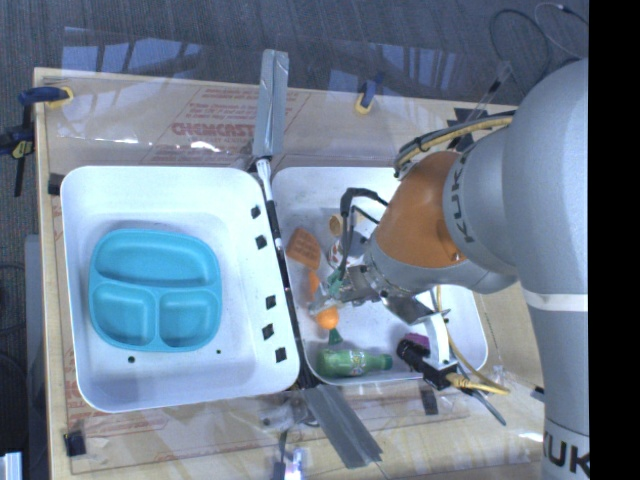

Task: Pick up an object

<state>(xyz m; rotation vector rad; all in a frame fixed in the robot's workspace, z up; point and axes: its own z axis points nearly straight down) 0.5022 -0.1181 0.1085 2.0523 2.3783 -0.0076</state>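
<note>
My gripper point(338, 286) reaches down into the right bin point(470, 353), near its left side. Just below it lies a small orange piece point(327, 318), and a thin orange bit point(313, 283) sits right beside it on the left. A brown wedge-shaped item point(303, 248) lies a little up and to the left. A green bottle point(352, 361) rests on its side along the bin's front wall. A tan item point(336, 226) peeks out behind the gripper. The wrist and arm cover the middle and right of this bin.
The left bin point(80, 198) holds a blue divided plate point(155, 288). A grey divider with black clips point(272, 268) runs between the two bins. Blue clamps point(40, 96) sit at the bench's far left corner.
</note>
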